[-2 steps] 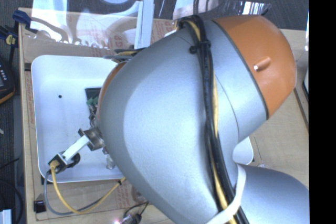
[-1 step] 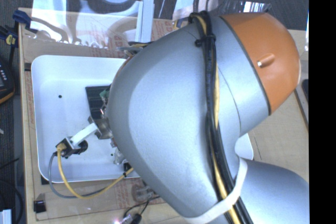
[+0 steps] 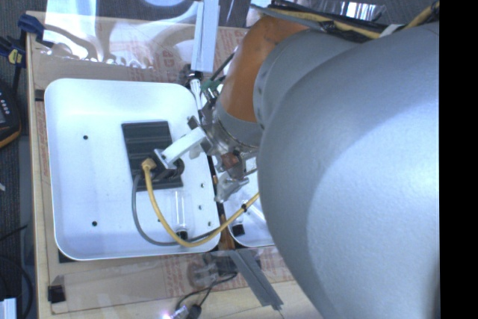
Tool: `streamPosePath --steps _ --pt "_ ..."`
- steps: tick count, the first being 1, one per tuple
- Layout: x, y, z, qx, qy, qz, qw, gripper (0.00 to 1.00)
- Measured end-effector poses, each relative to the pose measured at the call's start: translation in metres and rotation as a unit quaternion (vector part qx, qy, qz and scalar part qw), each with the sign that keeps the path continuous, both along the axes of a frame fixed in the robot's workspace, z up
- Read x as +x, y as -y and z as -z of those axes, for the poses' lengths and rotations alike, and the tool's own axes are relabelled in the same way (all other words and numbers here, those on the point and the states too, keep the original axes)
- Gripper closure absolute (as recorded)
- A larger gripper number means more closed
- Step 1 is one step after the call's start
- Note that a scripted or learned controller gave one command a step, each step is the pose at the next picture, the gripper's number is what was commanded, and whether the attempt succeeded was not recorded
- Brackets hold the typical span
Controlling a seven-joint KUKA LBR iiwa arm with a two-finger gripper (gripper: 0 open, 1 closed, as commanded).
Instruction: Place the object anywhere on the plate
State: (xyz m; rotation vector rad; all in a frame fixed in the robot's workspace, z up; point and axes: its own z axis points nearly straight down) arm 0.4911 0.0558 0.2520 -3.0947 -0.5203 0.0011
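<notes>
Gripper (image 3: 228,177) parts are peeking out from under the big grey arm (image 3: 351,160), right above the edge where the two white bins are meeting. The arm is covering the tip, so I cannot tell if the gripper is open or closed. I also cannot tell if it is holding anything.

Near it, in the left bin (image 3: 75,183) as the camera is looking, a dark flat block (image 3: 146,140) with ridges is lying close to the middle of the white floor. It is lying flat, and the gripper is sitting off to its side, not around it. I am guessing this block is the object to move, but I am not sure.

Farther out, the orange band (image 3: 243,78) on the arm is hanging over the wall between the bins. The arm is hiding most of the right bin (image 3: 254,234), and just a small white corner of it is peeking out. If the plate is sitting in there, the arm is covering it.

To me the job is looking like it is at the start. The block is resting on the bin floor, not on a plate. If it is the object, grabbing it, lifting it, carrying it over and setting it down are all waiting to be done.
</notes>
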Motion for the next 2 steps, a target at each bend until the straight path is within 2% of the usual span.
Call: streamPosePath --steps 1,2 --pt "0.076 0.0 -0.046 -0.0005 0.0 -0.083 0.9966 0.0" --pt "0.055 -0.081 0.022 -0.0019 -0.001 0.026 0.9997 0.0"
